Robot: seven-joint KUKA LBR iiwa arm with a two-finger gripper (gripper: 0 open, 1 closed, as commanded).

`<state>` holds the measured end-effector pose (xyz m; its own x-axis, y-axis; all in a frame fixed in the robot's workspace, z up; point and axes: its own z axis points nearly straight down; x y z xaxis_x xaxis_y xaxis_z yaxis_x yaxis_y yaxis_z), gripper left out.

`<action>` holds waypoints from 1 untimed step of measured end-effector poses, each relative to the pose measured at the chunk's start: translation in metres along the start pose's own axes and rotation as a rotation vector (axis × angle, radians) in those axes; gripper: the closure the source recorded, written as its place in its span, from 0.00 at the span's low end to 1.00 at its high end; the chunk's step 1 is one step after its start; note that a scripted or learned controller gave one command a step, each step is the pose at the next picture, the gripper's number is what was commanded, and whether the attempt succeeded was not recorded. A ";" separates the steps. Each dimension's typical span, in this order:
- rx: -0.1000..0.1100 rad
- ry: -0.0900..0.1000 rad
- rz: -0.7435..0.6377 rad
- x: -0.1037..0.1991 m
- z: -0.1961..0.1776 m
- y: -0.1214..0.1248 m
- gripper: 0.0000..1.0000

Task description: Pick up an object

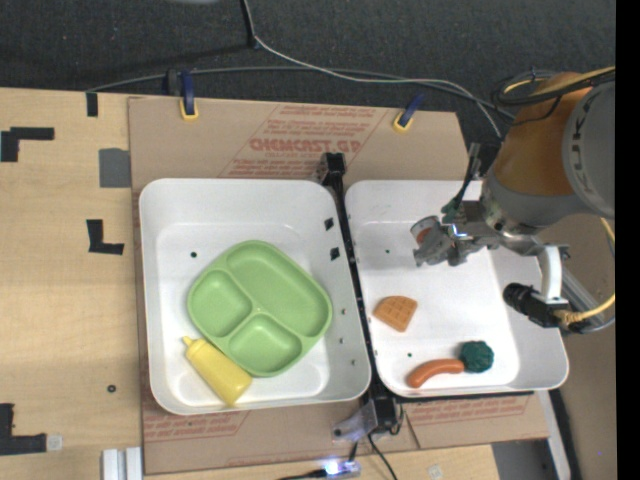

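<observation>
- Two shallow white bins side by side on a bench, seen from above; a waffle (396, 313) lying flat near the middle of the right bin (392, 208), taken here as the reference point.
- Gripper (440, 240) hanging up-picture of the waffle and slightly to its right, near but apart from it, on the end of the grey and orange arm (545, 168).
- Cannot tell how wide the gripper stands: blurred and partly hidden by its own body, with nothing clearly held.
- Sausage (435, 372) down-picture and a little right of the waffle, lying lengthwise close to the near wall of the bin.
- Green toy vegetable (477, 356) right of and below the waffle, just beside the end of the sausage.
- Green divided plate (260, 308) left of the waffle, across the dividing wall in the left bin (160, 268); yellow bottle (215, 370) further left and lower, its end against the edge of the plate.
- Judged step: approach and choice of target, nothing lifted yet.
- Closest candidate: the waffle, well clear of its neighbours and of the walls.
- Best done by centring straight above the waffle, descending vertically, and closing across its narrower span low down.
- Likely trouble: a thin flat piece sliding on the smooth floor; the sausage harder to reach so near the wall.
</observation>
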<state>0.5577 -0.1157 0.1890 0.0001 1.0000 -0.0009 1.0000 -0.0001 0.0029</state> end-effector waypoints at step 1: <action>-0.001 0.000 -0.002 -0.003 -0.051 0.011 1.00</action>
<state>0.5682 -0.1187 0.2398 -0.0015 1.0000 -0.0012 1.0000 0.0015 0.0039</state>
